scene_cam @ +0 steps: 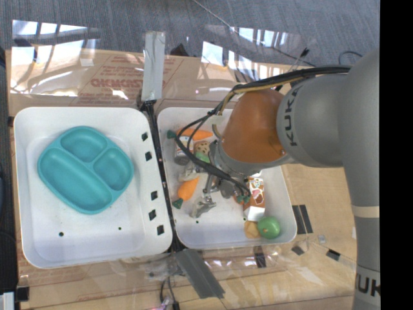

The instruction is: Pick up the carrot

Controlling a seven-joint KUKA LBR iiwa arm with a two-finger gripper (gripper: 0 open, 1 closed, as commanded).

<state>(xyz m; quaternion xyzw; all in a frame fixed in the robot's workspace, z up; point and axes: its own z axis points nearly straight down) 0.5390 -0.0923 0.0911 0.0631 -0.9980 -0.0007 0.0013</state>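
In the left bin [26, 173]: a shallow white tray with rounded corners, taking up the left half of the bench.
Divided plate [85, 168]: teal, three compartments, lying flat in the left bin's upper-left part, tilted against the bin's edges and apart from its walls.
Divider [158, 173]: the two bins meet along a dark seam with small black clips, running from the bench's far edge toward its near edge.
Right bin [213, 234]: white, same shape, just beside the left bin; its near-left floor is bare.
Carrot [187, 190]: orange with a green top, lying on the right bin's floor near the left wall, about midway between far and near edges, just left of the gripper.
Second orange piece [201, 135]: near the right bin's far-left corner, partly hidden by cables and the arm.
Gripper [205, 205]: metal fingers point down into the right bin's middle, close beside the carrot; nothing can be seen between them, and whether they are spread or closed cannot be told.
Arm [322, 121]: grey, with its orange band over the right bin's far-right part, hiding the floor there.
Carton [255, 196]: small printed box, near the right wall.
Green ball [269, 227]: round, in the right bin's near-right corner, just below the carton.
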